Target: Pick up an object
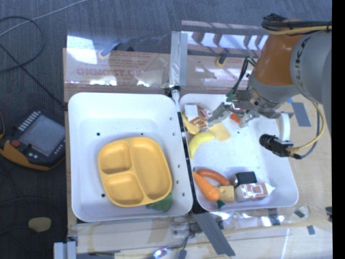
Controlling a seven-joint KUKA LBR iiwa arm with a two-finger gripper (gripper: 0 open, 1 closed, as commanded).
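My gripper [233, 114] hangs over the back of the right bin [280, 169], its two grey fingers [218, 112] spread open and nothing clearly held between them. Just below it lie a pale yellow wedge [220, 132], a banana [199, 142] and a small snack packet [196, 121]. Toward the front of the same bin are two carrots [207, 181], a black box [246, 177], a white and orange carton [256, 190] and a small yellow block [226, 194].
The left bin [86, 117] holds a yellow divided plate [135, 170] with something green [159, 203] under its front edge. A handheld control pendant [33, 140] lies on the floor at left. Clear plastic walls [129, 63] stand behind both bins.
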